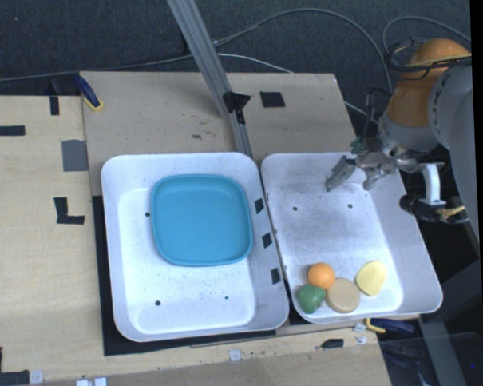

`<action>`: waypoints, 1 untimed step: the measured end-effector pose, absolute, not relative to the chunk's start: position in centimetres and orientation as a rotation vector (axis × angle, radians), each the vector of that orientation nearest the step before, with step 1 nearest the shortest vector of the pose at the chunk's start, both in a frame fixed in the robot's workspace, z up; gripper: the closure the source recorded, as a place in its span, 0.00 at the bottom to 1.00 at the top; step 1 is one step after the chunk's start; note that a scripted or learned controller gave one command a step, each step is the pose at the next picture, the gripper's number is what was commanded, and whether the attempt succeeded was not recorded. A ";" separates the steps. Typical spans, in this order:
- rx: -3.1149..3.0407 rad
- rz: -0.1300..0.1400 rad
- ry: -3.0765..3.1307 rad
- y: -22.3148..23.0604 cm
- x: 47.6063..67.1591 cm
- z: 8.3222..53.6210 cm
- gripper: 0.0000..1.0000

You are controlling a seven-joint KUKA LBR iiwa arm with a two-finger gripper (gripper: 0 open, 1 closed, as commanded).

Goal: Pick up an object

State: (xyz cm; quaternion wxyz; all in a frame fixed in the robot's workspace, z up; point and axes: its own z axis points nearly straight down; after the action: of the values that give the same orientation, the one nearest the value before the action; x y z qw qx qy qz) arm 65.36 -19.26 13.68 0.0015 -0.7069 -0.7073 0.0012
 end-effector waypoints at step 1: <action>-2.220 0.002 -2.223 -19.2 65.4 14.9 1.00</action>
State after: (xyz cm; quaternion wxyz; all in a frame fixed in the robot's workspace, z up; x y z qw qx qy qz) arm 65.43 -19.24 14.87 0.0002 -0.7066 -0.7076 0.0006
